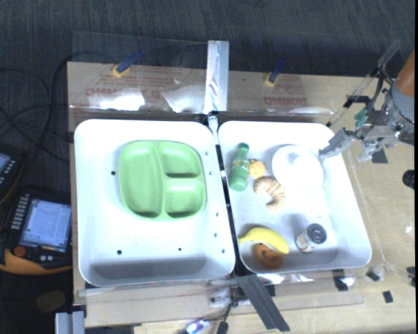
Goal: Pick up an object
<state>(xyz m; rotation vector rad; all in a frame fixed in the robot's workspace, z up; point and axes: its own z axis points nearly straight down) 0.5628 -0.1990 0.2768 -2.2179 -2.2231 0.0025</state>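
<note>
Where the arm (404, 82) enters from the right edge of the camera view, the end effector (359, 141) sits above the upper right rim of the right bin (352, 207), over the boundary between that bin and the surface (393, 214). Its metal linkage points toward the bin interior. The finger spacing cannot be determined from this view, and no object is visible between the fingers.

All candidate objects lie to the left of and below the end effector, inside the right bin:

- White round dish (297, 165): nearest to the end effector, just beside its tip on the bin side.
- Croissant (273, 190): beyond the dish, touching or nearly touching the dish's lower left edge.
- Green bottle (238, 167): farther left, lying against the bin's left wall, with a small yellow item (256, 167) just beside it.
- Small can (312, 236): well below the end effector, near the bin's lower right corner, standing upright with its metal top facing up.
- Banana (265, 239): below and left, near the bin's lower left corner.
- Brown round fruit (268, 257): touching the banana's underside, against the bin's lower wall.

The left bin (97, 207), well apart from the end effector, holds a green compartment tray (160, 179) lying flat. A handheld control pendant (38, 228) rests on the floor far to the left.
</note>
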